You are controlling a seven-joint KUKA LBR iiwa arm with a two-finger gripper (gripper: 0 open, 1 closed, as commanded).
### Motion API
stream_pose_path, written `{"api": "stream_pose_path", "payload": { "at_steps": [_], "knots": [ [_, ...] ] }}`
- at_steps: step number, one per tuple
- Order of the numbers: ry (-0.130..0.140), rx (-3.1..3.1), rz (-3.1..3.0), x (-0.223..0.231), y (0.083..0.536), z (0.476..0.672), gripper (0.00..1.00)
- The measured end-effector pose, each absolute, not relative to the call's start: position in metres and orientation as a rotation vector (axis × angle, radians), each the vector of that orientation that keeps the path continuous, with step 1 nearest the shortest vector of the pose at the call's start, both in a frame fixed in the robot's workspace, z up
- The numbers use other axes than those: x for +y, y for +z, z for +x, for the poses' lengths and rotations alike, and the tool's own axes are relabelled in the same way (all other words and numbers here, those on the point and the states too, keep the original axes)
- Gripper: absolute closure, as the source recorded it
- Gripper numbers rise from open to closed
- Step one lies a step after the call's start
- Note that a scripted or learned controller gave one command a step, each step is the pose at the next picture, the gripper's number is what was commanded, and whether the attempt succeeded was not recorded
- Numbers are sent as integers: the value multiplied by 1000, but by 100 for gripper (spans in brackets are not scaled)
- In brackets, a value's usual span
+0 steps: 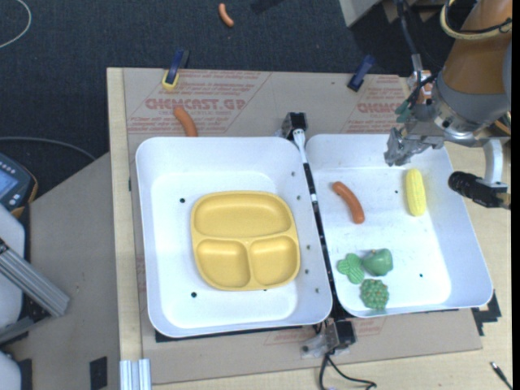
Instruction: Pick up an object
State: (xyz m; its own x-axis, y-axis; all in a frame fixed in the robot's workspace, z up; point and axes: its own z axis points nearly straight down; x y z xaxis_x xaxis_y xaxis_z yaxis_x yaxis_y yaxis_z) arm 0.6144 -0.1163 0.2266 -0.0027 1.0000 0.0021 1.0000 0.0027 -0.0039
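Red lettering reading "CHEMCAST GP" is printed on the brown board (244,96) covering the bench, behind the white bins.

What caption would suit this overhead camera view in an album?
Gripper above the right bin near a corn cob, sausage and green vegetables; yellow tray in the left bin.

Grey arm (475,96), orange band, yellow cable looped above.

The arm (479,47) is cut off by the top right corner.
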Motion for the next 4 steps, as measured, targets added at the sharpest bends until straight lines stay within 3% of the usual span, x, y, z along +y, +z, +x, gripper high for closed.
{"api": "stream_pose_path", "payload": {
  "at_steps": [2, 3, 4],
  "knots": [
    [4, -2220, -2214, -43, 222, 540, 100],
    [-1, -2224, -2221, -37, 216, 555, 100],
    [0, -2222, -2219, -32, 225, 545, 100]
  ]
}}
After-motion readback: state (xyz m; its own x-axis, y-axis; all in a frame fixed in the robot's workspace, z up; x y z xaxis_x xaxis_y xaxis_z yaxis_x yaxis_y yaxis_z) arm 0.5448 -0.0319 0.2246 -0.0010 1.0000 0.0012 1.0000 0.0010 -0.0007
